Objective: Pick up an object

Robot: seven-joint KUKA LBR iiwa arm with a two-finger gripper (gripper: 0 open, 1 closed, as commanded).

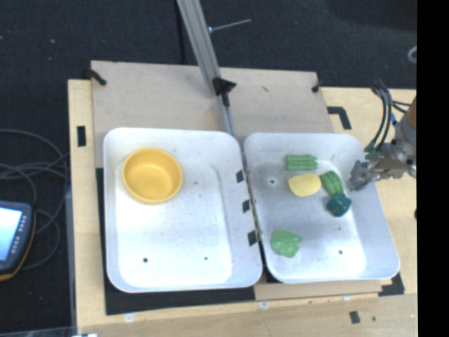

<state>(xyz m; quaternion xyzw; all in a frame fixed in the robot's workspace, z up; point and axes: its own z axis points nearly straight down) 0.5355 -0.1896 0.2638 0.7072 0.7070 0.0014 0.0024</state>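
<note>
Green pepper [285, 243] lies well apart from gripper [358, 175].

Count on the bench [295, 311]: two shallow white bins, a left bin [168, 272] and a right bin [365, 258].

Left bin contents: one yellow bowl [152, 175].

Right bin contents: five small items. Green, three: one ridged green piece [301, 163], one dark green ridged piece [332, 183] and one light green lump [285, 243]. Yellow, one: a pale yellow lump [304, 184]. Teal, one: a small teal piece [339, 205] (shape unclear at this size).

Loose items in all: six.
</note>
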